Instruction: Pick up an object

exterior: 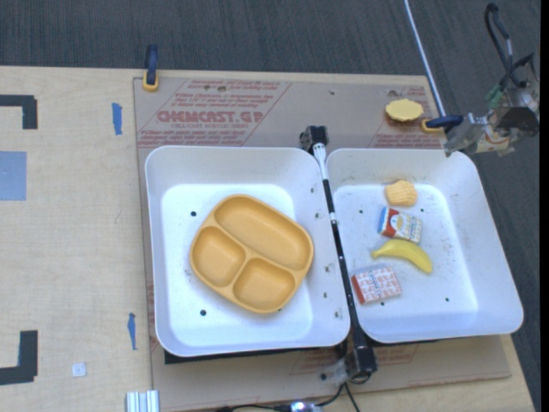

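Gripper [502, 131] at upper right, off right bin [502, 256] rim, well apart from objects; likely parked so overhead view is unobstructed. Finger state: cannot tell. Candidates in right bin: banana [403, 254], small carton [400, 225], red packet [376, 284]. Divided plate [250, 253] in left bin [163, 230].

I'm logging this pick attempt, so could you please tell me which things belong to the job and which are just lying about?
Job:
gripper
yellow corn piece
small carton
banana
red-checked packet

Lying about:
orange divided plate
yellow disc
blue clamp
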You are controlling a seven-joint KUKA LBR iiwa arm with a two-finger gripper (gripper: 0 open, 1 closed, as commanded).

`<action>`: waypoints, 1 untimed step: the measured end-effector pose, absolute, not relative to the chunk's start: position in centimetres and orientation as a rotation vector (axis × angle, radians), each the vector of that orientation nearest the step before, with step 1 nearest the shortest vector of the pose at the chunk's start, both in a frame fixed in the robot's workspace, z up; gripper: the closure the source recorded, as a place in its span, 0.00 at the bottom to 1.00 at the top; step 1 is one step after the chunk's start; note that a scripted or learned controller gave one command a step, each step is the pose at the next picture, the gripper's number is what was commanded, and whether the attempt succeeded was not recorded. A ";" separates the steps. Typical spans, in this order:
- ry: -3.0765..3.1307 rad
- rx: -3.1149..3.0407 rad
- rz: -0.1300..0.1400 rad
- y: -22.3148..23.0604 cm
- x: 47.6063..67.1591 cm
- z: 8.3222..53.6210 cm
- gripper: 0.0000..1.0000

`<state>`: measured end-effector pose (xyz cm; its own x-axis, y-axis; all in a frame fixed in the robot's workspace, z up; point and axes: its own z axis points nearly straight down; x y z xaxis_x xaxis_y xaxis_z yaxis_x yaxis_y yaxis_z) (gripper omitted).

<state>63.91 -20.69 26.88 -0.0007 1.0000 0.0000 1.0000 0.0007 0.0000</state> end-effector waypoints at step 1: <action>-2.222 -2.219 0.001 -19.9 66.6 11.9 0.00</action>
